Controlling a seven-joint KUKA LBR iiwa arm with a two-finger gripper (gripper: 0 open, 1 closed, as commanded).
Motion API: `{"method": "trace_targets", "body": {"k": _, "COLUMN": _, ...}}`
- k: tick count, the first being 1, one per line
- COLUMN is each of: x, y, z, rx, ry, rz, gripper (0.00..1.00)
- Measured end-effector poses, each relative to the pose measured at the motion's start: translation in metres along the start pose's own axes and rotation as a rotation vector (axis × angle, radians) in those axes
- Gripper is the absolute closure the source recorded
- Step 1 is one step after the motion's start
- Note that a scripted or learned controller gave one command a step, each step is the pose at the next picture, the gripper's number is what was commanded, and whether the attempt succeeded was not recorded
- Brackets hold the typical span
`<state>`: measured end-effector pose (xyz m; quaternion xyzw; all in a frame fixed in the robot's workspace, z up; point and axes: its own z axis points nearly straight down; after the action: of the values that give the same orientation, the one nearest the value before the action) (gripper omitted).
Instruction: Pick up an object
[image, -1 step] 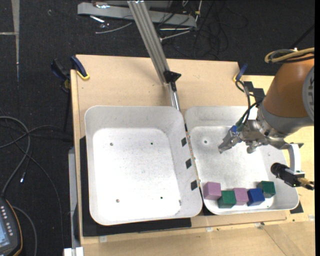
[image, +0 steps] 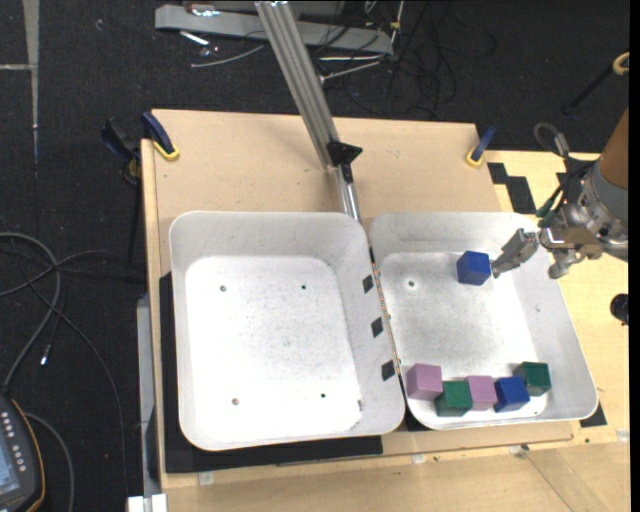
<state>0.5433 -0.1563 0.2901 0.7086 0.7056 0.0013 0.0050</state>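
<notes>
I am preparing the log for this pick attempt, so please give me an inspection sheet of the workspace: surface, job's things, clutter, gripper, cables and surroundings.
Surface: wooden bench bearing the left bin and the right bin, both white and shallow, side by side.
Job's things: all in the right bin. Lone blue cube in its upper part. Along the near edge, a cluster: pink cube, green cube, second pink cube, second blue cube, second green cube.
Clutter: nothing seen.
Gripper: gripper reaches in from the right, close beside the lone blue cube; hold cannot be confirmed.
Cables: black cables on the floor at left.
Surroundings: dark floor, clamps at bench corners, slanted metal pole.
</notes>
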Motion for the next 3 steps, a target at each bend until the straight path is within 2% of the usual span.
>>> {"method": "trace_targets", "body": {"k": 1, "x": -0.009, "y": 0.079, "z": 0.12, "rx": 0.012, "ry": 0.004, "rz": -0.008, "gripper": 0.0}}
{"method": "trace_targets", "body": {"k": 2, "x": -0.018, "y": 0.09, "z": 0.198, "rx": 0.01, "ry": 0.003, "rz": -0.006, "gripper": 0.0}}
{"method": "trace_targets", "body": {"k": 3, "x": -0.017, "y": 0.091, "z": 0.186, "rx": 0.009, "ry": 0.003, "rz": -0.008, "gripper": 1.0}}
